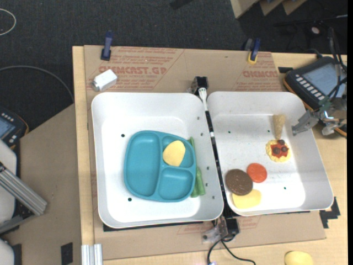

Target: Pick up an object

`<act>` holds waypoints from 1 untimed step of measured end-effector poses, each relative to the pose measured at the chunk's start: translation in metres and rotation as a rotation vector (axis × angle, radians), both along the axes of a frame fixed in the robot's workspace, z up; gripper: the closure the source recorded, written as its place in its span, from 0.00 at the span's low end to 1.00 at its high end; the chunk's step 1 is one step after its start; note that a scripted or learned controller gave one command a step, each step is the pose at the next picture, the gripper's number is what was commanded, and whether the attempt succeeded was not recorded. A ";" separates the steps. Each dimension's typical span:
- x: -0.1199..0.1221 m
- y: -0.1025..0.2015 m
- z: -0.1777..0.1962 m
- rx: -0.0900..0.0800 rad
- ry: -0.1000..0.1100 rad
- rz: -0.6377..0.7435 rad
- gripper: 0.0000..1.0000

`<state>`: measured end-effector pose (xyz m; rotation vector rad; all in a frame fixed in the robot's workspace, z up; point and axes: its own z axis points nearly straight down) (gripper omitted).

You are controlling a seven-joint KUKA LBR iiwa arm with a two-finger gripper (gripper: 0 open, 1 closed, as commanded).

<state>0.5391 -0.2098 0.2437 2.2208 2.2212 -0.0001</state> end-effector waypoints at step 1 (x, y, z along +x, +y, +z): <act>-0.059 -0.012 -0.141 0.011 0.015 -0.003 0.00</act>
